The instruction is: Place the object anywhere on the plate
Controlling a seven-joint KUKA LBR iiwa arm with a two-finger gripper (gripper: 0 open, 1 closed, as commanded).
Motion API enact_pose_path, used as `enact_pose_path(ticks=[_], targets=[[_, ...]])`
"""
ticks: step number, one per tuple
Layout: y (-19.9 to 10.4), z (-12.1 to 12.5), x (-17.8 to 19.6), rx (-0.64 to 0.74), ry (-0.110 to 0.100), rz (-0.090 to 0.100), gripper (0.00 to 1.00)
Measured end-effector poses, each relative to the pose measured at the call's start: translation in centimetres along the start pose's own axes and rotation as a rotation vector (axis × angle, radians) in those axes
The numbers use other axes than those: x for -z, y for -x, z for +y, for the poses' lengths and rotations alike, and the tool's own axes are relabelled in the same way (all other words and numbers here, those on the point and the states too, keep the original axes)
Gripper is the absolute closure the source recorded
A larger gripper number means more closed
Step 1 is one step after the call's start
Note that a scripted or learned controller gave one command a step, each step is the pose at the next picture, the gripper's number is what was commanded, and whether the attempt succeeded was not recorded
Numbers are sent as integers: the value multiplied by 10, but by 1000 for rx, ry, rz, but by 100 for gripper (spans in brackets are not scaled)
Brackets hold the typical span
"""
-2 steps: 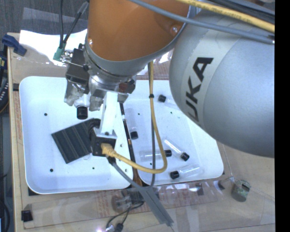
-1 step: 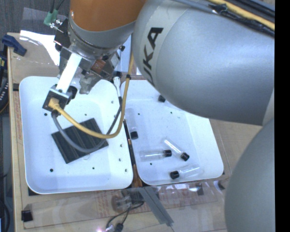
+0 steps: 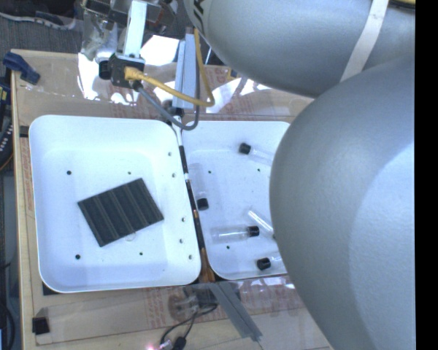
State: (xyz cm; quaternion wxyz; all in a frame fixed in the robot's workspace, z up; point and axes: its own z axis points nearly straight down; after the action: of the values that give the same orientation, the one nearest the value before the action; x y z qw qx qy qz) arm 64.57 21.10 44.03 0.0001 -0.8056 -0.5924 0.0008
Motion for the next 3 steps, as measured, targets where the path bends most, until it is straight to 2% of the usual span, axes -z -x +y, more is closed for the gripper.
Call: enact_pose_path(ticks=[1, 2, 3], targets=[[51, -66, -49, -53, -4, -2, 100], [17, 6, -5, 242, 1, 1, 100], [78, -39, -89, 149, -5, -3, 100]])
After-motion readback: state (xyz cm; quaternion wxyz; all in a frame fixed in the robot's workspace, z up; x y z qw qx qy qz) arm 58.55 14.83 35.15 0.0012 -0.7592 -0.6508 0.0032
